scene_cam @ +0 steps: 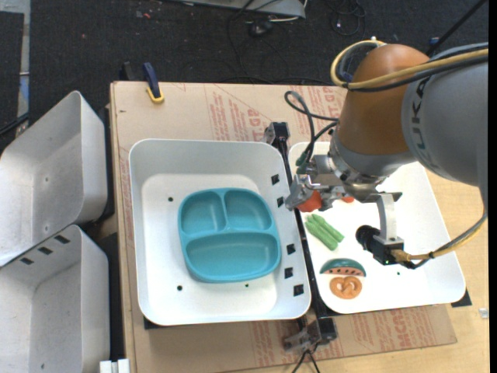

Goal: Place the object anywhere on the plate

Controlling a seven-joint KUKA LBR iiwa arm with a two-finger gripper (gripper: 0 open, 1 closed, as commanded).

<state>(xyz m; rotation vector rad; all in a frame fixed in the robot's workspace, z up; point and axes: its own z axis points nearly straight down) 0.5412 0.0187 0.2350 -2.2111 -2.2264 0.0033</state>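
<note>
1. Camera view looks down on two shallow white bins set side by side on the bench: the left bin (155, 169) and the right bin (435, 231).
2. One teal plate (230, 235) with three compartments lies flat in the left bin, with nothing resting on it.
3. Four small objects can be counted in the right bin: a green piece (324, 231) lying at a slant, a red-orange object (311, 203) just above it, a watermelon-slice toy (343, 268), and an orange pretzel-like toy (346, 287) touching the slice's lower edge.
4. One grey arm with its orange band (380, 92) comes in from the right and covers the upper part of the right bin.
5. The gripper (314, 195) sits low over the red-orange object at the bin's left wall; that object is partly hidden by the wrist.
6. Whether the jaws are spread or pressed together cannot be told, as the wrist hardware masks them.
7. A black fitting with cable (380, 245) hangs near the green piece.
</note>
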